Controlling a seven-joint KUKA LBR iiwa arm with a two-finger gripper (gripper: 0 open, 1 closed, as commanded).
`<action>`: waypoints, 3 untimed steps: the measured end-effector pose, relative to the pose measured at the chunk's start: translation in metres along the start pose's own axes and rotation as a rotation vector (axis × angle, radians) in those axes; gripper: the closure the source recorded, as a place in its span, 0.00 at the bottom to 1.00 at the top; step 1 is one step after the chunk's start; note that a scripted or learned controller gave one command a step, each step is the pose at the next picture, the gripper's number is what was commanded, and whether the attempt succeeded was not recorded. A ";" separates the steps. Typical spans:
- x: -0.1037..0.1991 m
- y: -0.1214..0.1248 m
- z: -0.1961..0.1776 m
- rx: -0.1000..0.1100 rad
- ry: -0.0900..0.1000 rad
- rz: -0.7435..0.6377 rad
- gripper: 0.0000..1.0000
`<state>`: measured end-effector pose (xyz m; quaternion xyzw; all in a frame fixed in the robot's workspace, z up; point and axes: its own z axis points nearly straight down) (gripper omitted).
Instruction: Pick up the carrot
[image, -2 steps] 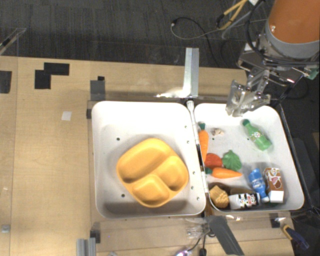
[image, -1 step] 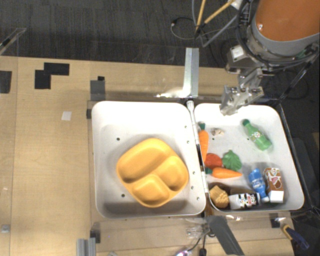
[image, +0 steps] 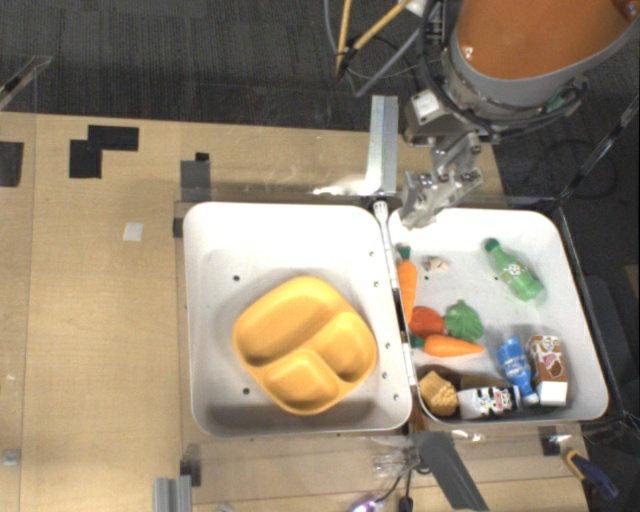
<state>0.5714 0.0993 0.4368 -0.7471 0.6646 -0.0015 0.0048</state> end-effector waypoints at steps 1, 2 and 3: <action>-0.036 -0.020 0.020 -0.001 -0.001 0.013 1.00; -0.072 -0.046 0.001 -0.001 -0.002 -0.335 1.00; -0.056 -0.071 0.001 -0.002 -0.003 -0.682 1.00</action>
